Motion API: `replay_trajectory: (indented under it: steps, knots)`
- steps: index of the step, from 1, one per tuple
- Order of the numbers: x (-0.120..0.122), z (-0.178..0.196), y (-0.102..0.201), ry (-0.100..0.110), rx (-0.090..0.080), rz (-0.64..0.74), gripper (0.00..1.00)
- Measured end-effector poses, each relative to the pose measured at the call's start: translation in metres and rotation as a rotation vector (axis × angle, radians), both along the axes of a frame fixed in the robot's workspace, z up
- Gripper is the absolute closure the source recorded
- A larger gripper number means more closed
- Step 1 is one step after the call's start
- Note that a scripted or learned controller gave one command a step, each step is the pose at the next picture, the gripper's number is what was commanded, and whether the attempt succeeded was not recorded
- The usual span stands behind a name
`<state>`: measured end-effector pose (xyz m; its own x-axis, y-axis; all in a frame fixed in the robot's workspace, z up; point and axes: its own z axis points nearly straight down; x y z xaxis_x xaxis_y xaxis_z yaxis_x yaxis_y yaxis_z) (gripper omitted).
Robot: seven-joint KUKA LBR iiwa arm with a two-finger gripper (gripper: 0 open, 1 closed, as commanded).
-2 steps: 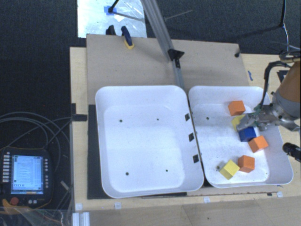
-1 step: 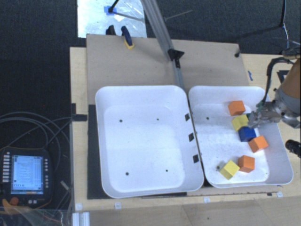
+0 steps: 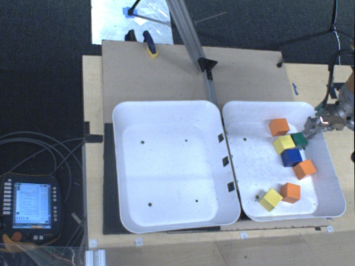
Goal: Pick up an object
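White right bin (image 3: pixel 327 206): seven blocks | left bin (image 3: pixel 119 148): bare

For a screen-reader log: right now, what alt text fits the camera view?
The gripper hovers at the right bin's far edge, beside a green block. That bin also holds three orange, two yellow and one blue block; the left bin sits alongside.
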<state>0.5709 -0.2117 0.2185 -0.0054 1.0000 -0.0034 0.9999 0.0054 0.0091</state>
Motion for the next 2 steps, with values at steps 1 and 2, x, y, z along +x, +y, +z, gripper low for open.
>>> replay_trajectory:
  steps: [1,2]
  knots:
    - [0.001,0.017,0.0,0.005,0.002,-0.001,1.0]
    - [-0.003,0.026,0.047,0.006,0.005,0.005,1.0]
